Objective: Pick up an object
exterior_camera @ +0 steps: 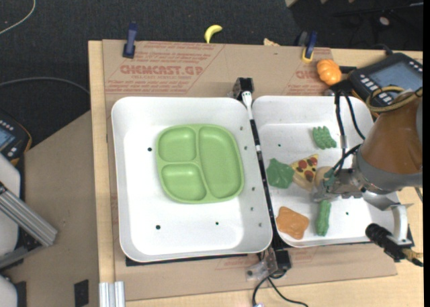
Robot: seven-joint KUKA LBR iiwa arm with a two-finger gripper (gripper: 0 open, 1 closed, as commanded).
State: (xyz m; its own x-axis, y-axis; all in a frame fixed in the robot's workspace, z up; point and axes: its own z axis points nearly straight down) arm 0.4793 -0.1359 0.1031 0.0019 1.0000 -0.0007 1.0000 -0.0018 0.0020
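Observation:
The right bin [285, 111] holds several toy foods: a pizza slice [306, 166], a dark green leafy piece [279, 173], a small green piece [324, 138] near the back, an orange piece [292, 222] at the front and a green pickle-like stick [323, 218]. My gripper [324, 190] hangs low over the middle of this bin, just right of the pizza slice and above the green stick. Nothing shows between its tips.
The left bin [134, 225] holds a light green divided plate [199, 163]. An orange toy [328, 71] and a yellow banana [212, 32] lie on the cardboard behind the bins. Blue clamps [130, 39] hold the board's back edge. A pendant [390, 78] sits at the right.

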